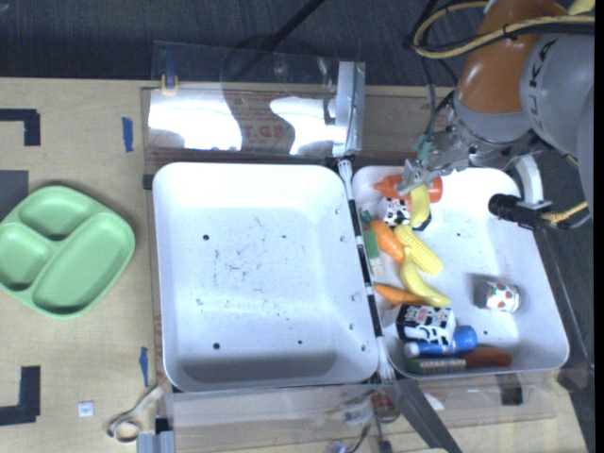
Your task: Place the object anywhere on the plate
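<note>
The green divided plate (pixel 61 250) lies on the bench left of both bins. Several toy foods are heaped along the left side of the right bin (pixel 528 253): a red-orange piece (pixel 427 189), a small black-and-white cow figure (pixel 398 213), a corn cob (pixel 415 246), a banana (pixel 422 286) and a carrot (pixel 389 243). My gripper (pixel 413 174) hangs low over the top of this heap, right at the red-orange piece and the small cow figure. The view does not show whether anything is held.
The left bin (pixel 260 267) sits between the plate and the heap. In the right bin's front lie a larger cow-patterned toy (pixel 425 324), a blue bottle (pixel 444 347), a dark red stick (pixel 486 357) and a small white patterned object (pixel 501 296). A clear panel (pixel 255 111) stands behind the left bin.
</note>
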